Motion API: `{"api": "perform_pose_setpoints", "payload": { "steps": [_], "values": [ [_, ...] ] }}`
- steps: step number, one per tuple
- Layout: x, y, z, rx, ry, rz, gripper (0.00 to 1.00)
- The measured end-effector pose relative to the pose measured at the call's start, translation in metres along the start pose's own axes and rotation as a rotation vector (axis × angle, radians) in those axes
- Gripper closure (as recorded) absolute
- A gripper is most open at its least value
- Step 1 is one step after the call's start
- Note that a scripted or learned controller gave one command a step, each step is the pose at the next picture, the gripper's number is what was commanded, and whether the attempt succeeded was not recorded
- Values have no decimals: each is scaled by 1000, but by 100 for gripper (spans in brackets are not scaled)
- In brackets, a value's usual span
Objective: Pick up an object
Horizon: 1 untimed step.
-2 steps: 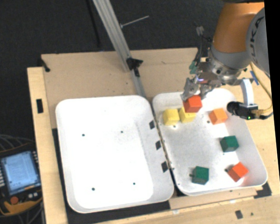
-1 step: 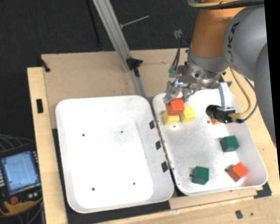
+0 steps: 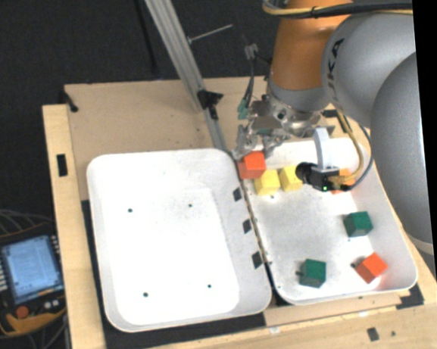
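1. Arm (image 3: 360, 59) enters from the upper right of the frame; the orange band sits above the wrist near top centre.
2. Gripper (image 3: 251, 150) is low over the top left corner of the right bin (image 3: 343, 292), close to the divide between the two bins.
3. Orange-red block (image 3: 254, 164) sits directly under the gripper tip, touching or just below it. Cannot tell from this angle whether the fingers are apart, together or clamped on the block.
4. Two yellow blocks (image 3: 278, 181) lie side by side just below and to the right of the orange-red block, apparently touching it.
5. Lower part of the right bin: green block (image 3: 357, 224) at right, second green block (image 3: 312, 273) at lower centre, orange block (image 3: 370, 267) at lower right. All well apart from the gripper.
6. Left bin (image 3: 170, 235) occupies frame centre-left.
7. Handheld pendant (image 3: 26, 274) with lit screen rests at the left edge of the frame, off the bench.
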State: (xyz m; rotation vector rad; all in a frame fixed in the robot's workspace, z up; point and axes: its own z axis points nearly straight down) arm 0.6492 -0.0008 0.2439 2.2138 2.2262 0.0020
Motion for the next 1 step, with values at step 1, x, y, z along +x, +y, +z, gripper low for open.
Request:
{"api": "perform_pose_setpoints", "payload": {
  "steps": [1],
  "values": [
    [56,14,-5,1,2,-2,100]
  ]
}}
